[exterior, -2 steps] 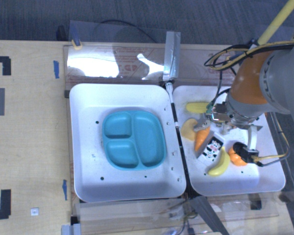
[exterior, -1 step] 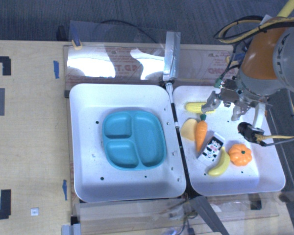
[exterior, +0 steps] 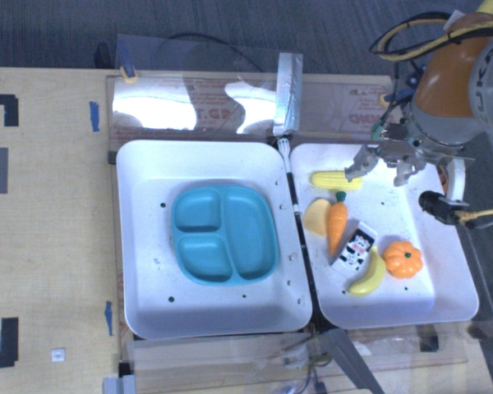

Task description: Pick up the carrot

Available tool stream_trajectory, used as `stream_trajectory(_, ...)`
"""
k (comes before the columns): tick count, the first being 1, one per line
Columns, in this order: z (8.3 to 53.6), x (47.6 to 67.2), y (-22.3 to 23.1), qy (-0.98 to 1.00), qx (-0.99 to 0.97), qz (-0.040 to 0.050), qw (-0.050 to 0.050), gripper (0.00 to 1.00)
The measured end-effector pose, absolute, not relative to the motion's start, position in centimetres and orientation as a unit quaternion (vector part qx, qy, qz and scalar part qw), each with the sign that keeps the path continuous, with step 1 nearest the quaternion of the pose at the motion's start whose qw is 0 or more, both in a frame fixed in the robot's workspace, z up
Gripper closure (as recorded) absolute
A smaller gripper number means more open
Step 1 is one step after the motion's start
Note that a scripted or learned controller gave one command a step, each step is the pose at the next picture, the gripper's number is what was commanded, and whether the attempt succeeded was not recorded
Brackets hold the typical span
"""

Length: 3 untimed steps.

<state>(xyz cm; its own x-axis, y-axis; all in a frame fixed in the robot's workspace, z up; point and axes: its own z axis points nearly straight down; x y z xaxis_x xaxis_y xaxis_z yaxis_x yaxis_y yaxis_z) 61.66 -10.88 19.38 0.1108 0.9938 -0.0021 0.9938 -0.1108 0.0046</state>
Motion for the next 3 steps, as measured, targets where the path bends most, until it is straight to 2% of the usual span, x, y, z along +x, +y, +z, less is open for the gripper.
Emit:
stream_trajectory(1, 8.7, 56.0, -10.0, 0.558, 0.83, 0.0015, 0.001, 0.0)
stream_trajectory(2, 9.8, 56.1, -10.1, 0.557, 0.831, 0.0034, 0.003, 1.0)
stream_trajectory(3, 18.7, 61.0, 2.1, 0.503, 0.864, 0.003, -0.001, 1.0)
